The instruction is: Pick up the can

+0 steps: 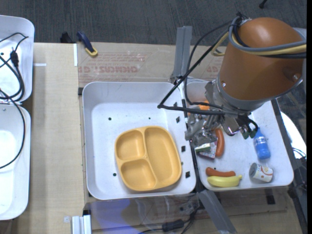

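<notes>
I see the end effector [204,133] low in the right white bin [278,130], by its left wall, over a small dark packet [206,150]; I cannot tell how far it is open. The small white printed can [261,172] lies on its side near that bin's front right corner, well apart from the end effector, just below a blue plastic bottle [262,146].

Colours across two white bins on a pale wooden bench.
Mustard-yellow divided plate [146,158] in the left bin [97,106]. In the right bin [280,145]: blue bottle [262,146], yellow banana [224,181], two red-orange sausages [220,172], white can [261,172] with red and dark markings. Above, glossy orange-brown arm [261,57].
</notes>
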Available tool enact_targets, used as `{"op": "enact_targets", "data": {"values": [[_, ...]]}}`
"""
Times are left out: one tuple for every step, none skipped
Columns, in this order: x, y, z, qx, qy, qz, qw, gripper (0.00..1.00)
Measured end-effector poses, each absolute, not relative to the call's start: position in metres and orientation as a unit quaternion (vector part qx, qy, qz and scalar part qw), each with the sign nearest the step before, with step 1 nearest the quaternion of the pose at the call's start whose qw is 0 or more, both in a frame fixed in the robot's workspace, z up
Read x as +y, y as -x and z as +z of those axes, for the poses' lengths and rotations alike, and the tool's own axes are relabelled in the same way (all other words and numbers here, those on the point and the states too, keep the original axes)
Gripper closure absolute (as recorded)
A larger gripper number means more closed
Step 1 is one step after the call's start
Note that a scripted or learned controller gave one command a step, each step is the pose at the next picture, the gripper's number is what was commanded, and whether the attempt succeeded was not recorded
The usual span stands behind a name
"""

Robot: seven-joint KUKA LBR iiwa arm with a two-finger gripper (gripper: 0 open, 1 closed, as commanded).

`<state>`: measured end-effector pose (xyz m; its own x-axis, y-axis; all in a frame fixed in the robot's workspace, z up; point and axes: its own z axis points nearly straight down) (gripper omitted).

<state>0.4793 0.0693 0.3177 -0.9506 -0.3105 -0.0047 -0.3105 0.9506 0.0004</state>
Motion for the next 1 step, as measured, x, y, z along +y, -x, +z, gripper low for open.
{"op": "enact_targets", "data": {"values": [[0.0121, -0.5087, 0.3074, 0.990, 0.144, 0.0001, 0.002, 1.00]]}}
